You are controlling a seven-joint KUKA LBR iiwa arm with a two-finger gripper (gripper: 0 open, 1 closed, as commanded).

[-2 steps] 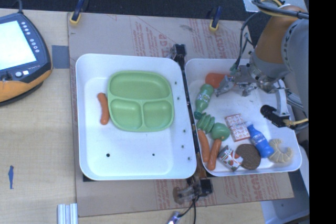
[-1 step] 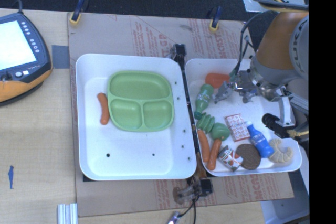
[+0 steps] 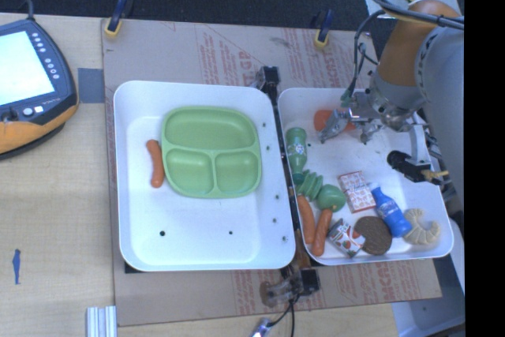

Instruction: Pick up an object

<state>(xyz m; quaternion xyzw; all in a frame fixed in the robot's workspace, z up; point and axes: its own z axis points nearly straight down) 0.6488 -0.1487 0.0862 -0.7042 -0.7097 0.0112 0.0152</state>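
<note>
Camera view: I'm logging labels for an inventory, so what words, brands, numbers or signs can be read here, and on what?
Nothing reads clearly.
Cardboard sheet: faint red mirrored print, illegible.
Green bottle: pale label, too small.
Blue bottle: label blurred.
Checked red-and-white packet: pattern only.
Small carton: print blurred.
Tablet: screen glare, blank.

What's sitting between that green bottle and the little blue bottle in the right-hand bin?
In the camera view, a small red-and-white checked packet lies between the green bottle and the blue bottle, with green toy vegetables nearer the green one.
</note>
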